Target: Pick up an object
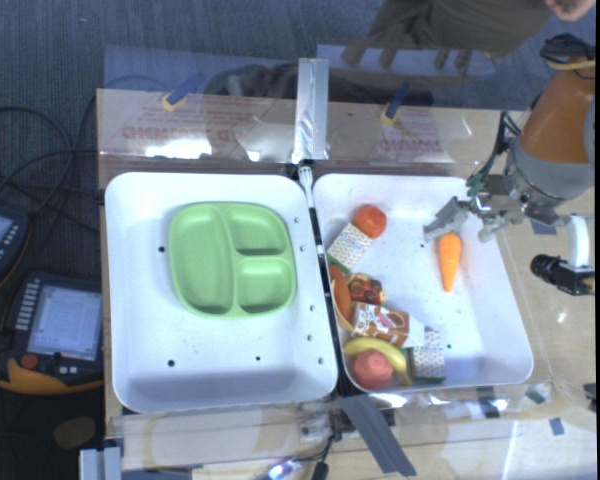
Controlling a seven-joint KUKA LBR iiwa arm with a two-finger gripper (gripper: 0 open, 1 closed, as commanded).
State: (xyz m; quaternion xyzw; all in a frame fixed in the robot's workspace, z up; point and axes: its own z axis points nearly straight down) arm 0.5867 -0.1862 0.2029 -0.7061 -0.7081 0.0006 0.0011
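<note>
My gripper (464,226) hangs over the back right part of the right bin (500,298), open, with one finger (441,220) spread left and the other toward the right. An orange carrot (449,262) lies lengthwise just in front of the gripper, its thick end right below the gap between the fingers; nothing is held. A red-orange tomato (370,220) sits to the left of it. Along the bin's left side lie a checked packet (348,247), brown snack packs (372,313), a banana (365,347) and a red apple (373,368).
The left bin (140,358) holds a green divided plate (231,258). A metal divider (311,108) stands between the bins at the back. A tablet and a pendant (50,328) lie on the floor at left. A person stands at top right.
</note>
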